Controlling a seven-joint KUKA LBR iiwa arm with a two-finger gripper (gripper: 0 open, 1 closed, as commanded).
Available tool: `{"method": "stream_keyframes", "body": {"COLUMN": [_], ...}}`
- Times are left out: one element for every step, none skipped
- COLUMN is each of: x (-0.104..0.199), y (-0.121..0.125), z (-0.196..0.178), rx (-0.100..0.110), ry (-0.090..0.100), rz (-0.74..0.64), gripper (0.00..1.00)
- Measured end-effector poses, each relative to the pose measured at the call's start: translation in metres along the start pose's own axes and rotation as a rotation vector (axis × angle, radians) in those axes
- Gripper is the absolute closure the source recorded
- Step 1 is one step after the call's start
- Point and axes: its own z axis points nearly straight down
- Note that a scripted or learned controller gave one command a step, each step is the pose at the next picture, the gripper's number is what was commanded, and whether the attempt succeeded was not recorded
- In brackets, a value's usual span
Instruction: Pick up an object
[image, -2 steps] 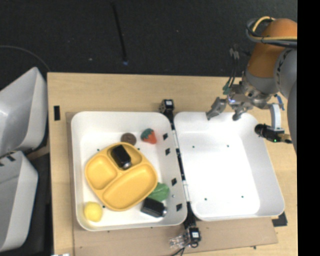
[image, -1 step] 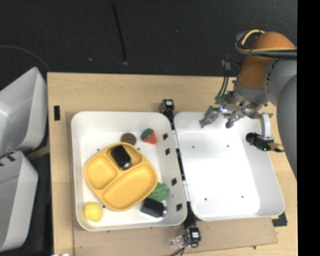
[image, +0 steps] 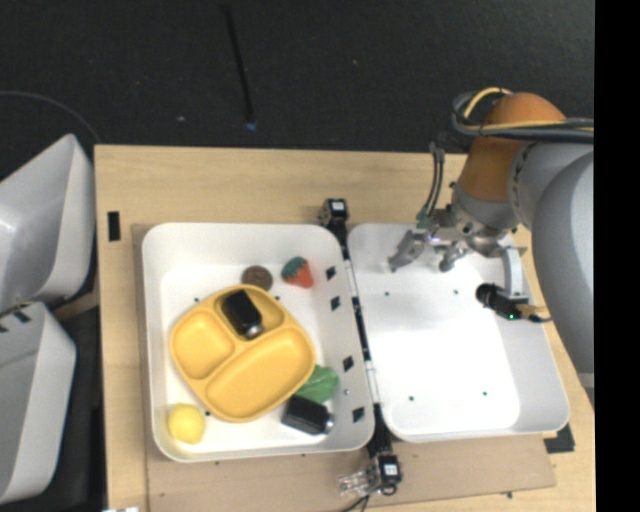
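Note:
My gripper (image: 424, 258) hangs over the far left part of the right bin (image: 450, 400), its two fingers spread open with nothing between them. All the objects lie in the left bin (image: 155, 300). A yellow divided plate (image: 250, 375) fills that bin's middle, and a black block (image: 241, 312) rests in its top compartment. Behind the plate sit a brown round piece (image: 257, 276) and a red strawberry (image: 295, 270). A green leafy piece (image: 322, 381) and a second black block (image: 306, 415) lie at the plate's near right. At the near left corner is a yellow lemon (image: 185, 424).
The two bins meet along a ridge with black clips (image: 357, 330). The arm's orange band (image: 495, 160) and grey body stand over the right bin's far right corner. Wooden bench (image: 230, 180) surrounds the bins.

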Motion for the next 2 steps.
{"method": "stream_keyframes", "body": {"x": [-0.001, -0.006], "y": [0.002, -0.002], "z": [-0.015, -0.062], "rx": [-0.007, -0.007], "ry": [-0.003, 0.0], "rz": [-0.002, 0.003], "gripper": [1.0, 1.0]}}
